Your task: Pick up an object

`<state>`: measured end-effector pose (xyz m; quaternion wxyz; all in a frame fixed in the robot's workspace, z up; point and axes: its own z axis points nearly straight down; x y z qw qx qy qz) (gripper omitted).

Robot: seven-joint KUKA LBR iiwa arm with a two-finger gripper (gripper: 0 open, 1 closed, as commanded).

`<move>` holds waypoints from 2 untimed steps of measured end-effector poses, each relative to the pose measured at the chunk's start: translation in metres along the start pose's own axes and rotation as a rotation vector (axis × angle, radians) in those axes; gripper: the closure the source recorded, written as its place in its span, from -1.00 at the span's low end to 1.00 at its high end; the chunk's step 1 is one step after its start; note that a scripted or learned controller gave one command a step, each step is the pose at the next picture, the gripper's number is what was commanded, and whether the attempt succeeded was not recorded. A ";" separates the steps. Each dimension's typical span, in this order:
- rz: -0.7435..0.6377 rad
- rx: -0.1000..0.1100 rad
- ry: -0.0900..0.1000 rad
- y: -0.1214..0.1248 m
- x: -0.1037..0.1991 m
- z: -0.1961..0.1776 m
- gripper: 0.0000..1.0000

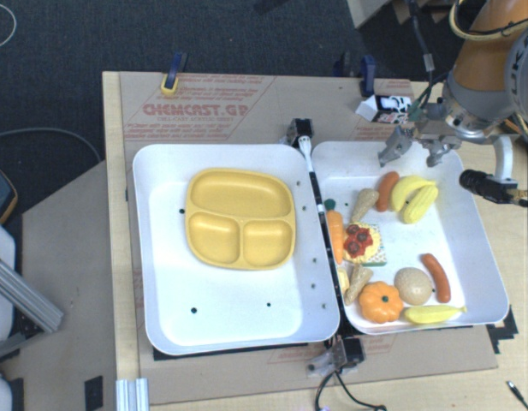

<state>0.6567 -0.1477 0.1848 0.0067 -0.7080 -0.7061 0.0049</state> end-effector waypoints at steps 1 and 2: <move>-0.003 -0.016 -0.003 0.003 0.000 -0.010 -1.00; -0.004 -0.011 -0.002 0.010 -0.001 0.036 -1.00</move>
